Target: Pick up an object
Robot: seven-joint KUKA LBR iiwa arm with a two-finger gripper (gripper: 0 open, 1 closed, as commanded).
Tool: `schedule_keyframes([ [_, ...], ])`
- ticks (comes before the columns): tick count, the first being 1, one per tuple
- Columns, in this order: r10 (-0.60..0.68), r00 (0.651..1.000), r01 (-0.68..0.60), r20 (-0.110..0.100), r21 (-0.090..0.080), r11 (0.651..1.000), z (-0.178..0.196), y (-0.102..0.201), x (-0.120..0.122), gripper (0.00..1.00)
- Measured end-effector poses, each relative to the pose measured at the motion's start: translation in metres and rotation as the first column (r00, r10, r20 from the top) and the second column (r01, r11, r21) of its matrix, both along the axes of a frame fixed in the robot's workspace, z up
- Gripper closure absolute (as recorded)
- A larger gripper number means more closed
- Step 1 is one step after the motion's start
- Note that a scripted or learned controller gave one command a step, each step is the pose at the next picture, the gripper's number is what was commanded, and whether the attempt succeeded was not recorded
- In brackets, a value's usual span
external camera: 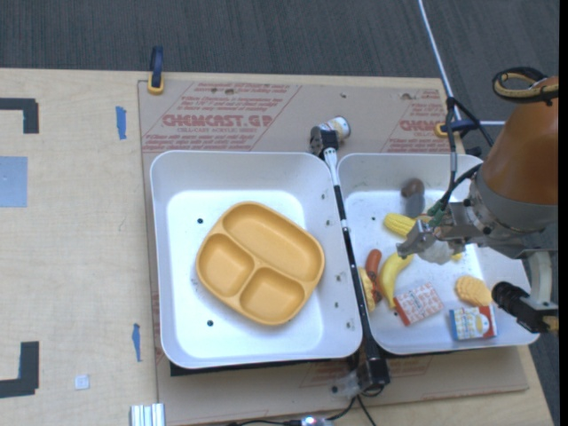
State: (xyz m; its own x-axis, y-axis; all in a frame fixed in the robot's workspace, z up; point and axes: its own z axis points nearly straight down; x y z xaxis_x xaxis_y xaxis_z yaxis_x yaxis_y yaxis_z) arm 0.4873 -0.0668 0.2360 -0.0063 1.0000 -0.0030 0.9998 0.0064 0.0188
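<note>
Over the right bin (532, 340), the gripper (424, 240) is poised above a banana (391, 274); its opening cannot be told.

My arm (524, 162): orange band over grey. Bins (177, 238) white. Divided plate (259, 263) orange-yellow. Banana (391, 273) and corn (399, 225) yellow, sausage (373, 262) red, small box (417, 303) red-white checked.

Orange divided plate (259, 263) in left bin (169, 238).
</note>
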Motion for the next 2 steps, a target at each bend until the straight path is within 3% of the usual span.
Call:
schedule_keyframes([
  [2, 0.003, 1.0, -0.003, 0.006, -0.002, 1.0, 0.021, 0.0, 0.002, 1.0],
])
